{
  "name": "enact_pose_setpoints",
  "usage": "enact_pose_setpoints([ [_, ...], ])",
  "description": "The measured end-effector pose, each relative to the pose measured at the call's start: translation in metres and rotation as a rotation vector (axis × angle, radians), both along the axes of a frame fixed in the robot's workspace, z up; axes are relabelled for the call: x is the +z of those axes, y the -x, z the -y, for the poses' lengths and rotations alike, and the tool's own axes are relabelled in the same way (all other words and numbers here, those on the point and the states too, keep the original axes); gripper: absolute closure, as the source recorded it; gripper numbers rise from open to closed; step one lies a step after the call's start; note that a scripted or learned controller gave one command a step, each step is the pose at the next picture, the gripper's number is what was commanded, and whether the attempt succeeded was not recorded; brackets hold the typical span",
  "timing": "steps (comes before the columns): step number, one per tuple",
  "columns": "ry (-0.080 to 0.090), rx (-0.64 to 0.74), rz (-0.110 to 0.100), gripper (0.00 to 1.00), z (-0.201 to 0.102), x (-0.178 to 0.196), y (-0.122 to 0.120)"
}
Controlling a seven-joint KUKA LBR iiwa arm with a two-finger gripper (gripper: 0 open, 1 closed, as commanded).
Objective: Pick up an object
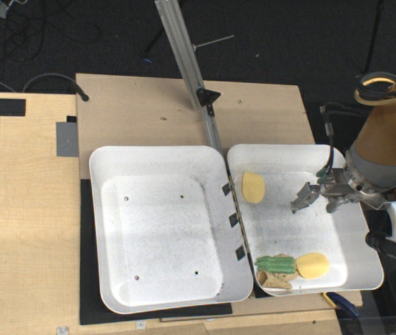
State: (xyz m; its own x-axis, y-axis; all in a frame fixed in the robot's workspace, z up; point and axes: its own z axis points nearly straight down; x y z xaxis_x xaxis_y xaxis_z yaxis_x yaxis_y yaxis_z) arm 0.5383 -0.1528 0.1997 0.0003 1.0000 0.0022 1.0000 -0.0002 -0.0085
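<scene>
The right bin point(351, 257) holds a pale yellow oval piece point(253, 187) near its left wall. Along its front edge lie a green bumpy piece point(276, 263), a round yellow piece point(313, 264) and a small tan piece point(276, 279). My gripper point(318, 200) hangs over the right half of this bin, to the right of the yellow oval and well behind the front group. Its two grey fingers point(302, 199) are spread open with nothing between them.
The left bin point(107, 187) sits beside the right one, with black clips point(234, 220) along the shared wall. A slanted metal rail point(184, 54) rises behind the bins. The arm's orange band point(385, 131) is at the right edge.
</scene>
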Motion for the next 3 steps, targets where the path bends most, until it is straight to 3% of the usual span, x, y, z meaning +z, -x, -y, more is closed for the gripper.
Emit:
enact_pose_setpoints([
  [2, 0.002, -0.001, 0.007, 0.0, 0.0, -0.109, -0.001],
  [3, 0.001, -0.006, 0.008, 1.0, 0.001, -0.097, -0.001],
])
